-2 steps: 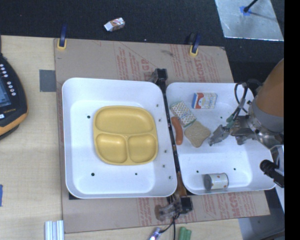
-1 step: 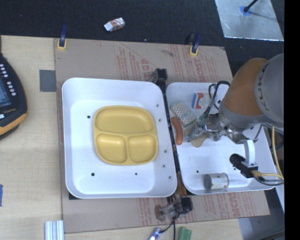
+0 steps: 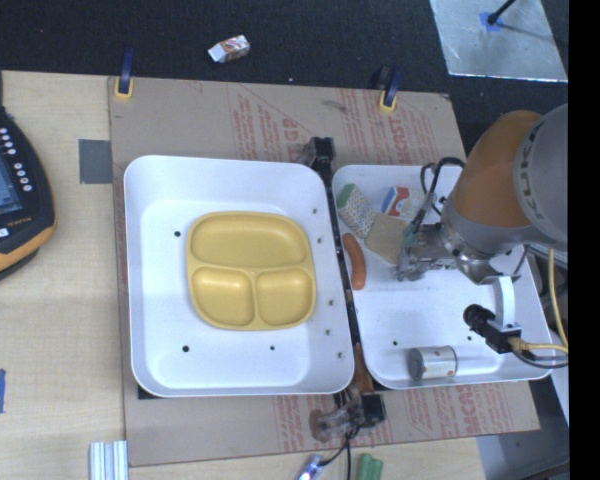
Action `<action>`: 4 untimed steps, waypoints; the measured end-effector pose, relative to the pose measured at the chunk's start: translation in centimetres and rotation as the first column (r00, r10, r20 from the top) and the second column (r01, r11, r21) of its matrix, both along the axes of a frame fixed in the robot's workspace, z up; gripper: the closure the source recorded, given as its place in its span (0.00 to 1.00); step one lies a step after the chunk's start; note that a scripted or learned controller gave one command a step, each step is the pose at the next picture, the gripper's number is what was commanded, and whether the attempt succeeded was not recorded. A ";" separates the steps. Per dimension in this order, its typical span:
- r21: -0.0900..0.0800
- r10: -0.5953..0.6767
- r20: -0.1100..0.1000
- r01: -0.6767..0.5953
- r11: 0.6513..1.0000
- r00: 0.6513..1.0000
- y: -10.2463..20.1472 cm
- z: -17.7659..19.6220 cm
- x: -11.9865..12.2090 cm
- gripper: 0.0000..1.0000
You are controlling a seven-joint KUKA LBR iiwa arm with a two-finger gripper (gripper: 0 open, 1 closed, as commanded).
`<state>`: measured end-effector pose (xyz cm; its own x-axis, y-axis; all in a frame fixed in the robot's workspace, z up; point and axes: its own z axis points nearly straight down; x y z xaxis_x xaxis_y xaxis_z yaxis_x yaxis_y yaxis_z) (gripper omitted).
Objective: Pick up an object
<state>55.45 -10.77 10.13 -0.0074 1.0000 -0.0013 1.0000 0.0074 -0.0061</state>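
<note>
Brown cardboard (image 3: pixel 280 118) is clamped over a pale wooden bench (image 3: pixel 50 348), and two shallow white bins are set on it side by side. A yellow divided plate (image 3: pixel 250 268) is seen lying flat in the middle of the left bin (image 3: pixel 150 198). In the right bin (image 3: pixel 420 378), an orange sausage-shaped object (image 3: pixel 355 260) lies along the left wall, a beige wedge-like piece (image 3: pixel 385 236) just right of it, a small red, white and blue item (image 3: pixel 395 201) at the far side, and a grey cylinder (image 3: pixel 432 363) near the near wall. The gripper (image 3: pixel 415 263) is lowered over the right bin's middle, close beside the beige piece; whether it is open or closed cannot be told, and nothing is seen held. A teach pendant (image 3: pixel 5 203) rests at the bench's left edge.
</note>
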 end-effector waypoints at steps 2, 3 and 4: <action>0.001 -0.006 0.004 0.006 1.000 1.000 -10.1 -0.9 2.6 0.00; 0.002 -0.001 0.002 0.001 1.000 1.000 -4.4 -1.0 -5.2 0.00; 0.000 -0.003 0.006 0.003 1.000 1.000 -9.5 9.3 2.0 0.00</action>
<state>57.45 -20.32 19.39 -0.0042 1.0000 -0.0010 1.0000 0.0042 0.0001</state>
